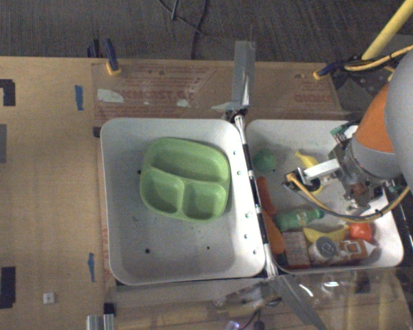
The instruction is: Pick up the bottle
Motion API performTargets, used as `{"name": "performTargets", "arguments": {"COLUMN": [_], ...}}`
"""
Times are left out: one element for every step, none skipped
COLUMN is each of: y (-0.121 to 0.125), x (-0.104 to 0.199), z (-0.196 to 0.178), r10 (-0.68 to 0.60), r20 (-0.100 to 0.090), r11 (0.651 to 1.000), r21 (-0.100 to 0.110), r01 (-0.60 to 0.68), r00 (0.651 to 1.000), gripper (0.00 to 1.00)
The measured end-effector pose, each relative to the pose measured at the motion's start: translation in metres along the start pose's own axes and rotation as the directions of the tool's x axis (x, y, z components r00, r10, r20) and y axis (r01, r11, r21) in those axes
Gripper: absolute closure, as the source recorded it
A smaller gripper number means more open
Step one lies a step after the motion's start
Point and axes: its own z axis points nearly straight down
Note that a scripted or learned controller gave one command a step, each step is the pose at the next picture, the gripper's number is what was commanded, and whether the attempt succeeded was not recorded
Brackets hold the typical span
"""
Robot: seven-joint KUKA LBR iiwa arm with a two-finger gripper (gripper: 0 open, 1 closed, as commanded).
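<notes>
A green bottle (299, 218) lies on its side in the right bin (392, 253), near the middle of the bin's front half. A second bottle with a light body and a red end (339, 251) lies along the bin's front wall. My gripper (359, 194) hangs over the right part of this bin, right of and slightly beyond the green bottle and apart from it. The grey wrist and a looping cable hide the gripper's tip. Nothing is seen held.
The right bin also holds a green ball (265, 159), a yellow piece (306, 160), an orange carrot (263, 192), a yellow banana (328, 234), a red item (361, 231) and a small box (296, 249). A green divided plate (186, 179) lies in the left bin (124, 253).
</notes>
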Motion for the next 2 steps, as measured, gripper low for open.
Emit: {"name": "performTargets", "arguments": {"y": [-0.026, -0.019], "x": [-0.027, 0.016], "z": [0.041, 0.062], "r10": [-0.070, -0.002], "r20": [-0.020, -0.004], "r11": [0.997, 1.000], "r21": [-0.013, -0.003], "r01": [0.070, 0.002], "r00": [0.997, 1.000], "gripper": [0.00, 0.00]}}
